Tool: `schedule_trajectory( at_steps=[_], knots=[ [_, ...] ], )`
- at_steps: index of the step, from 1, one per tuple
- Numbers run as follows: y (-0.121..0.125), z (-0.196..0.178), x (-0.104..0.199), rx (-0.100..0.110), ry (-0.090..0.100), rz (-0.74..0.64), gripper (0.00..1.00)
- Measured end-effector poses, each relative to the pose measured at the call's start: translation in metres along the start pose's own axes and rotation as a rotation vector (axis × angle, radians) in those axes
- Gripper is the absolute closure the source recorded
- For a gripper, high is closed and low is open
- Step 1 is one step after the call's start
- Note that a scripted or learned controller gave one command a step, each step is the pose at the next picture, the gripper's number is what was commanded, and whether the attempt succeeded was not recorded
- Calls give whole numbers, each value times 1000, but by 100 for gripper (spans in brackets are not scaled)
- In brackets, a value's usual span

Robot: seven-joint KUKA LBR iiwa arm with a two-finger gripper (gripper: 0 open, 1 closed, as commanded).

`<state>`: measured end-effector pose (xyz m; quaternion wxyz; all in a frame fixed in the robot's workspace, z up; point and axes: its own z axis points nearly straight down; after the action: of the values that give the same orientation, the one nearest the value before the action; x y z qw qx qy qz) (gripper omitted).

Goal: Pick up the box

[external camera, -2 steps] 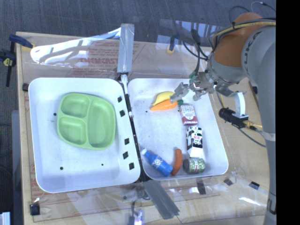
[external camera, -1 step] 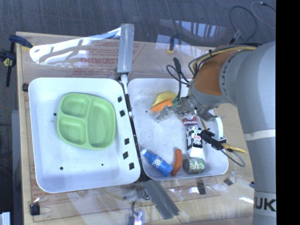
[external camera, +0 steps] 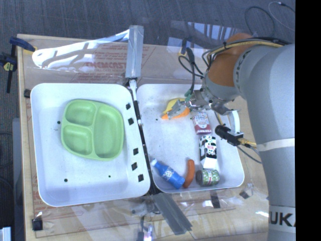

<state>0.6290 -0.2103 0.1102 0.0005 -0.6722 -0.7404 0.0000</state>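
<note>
A small red and white box (external camera: 201, 122) lies in the upper middle of the right bin (external camera: 155, 134). Just below it lies a white box with black cow patches (external camera: 208, 152), pointing toward the front. My gripper (external camera: 193, 101) reaches down from the right at the bin's far side, just above the red and white box and beside a yellow banana (external camera: 175, 104) and an orange carrot (external camera: 176, 114). Nothing shows between its fingers.
Along the right bin's front edge lie a green can (external camera: 208, 176), a red sausage (external camera: 189, 172) and a blue bottle (external camera: 167, 173). The left bin (external camera: 45, 169) holds a green divided plate (external camera: 93, 129). The arm covers the right bin's far right corner.
</note>
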Motion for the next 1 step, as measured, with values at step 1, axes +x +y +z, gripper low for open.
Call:
schedule_trajectory(
  at_steps=[1],
  knots=[
    [-15, 18, 4, 2, 0, -71, 0]
  ],
)
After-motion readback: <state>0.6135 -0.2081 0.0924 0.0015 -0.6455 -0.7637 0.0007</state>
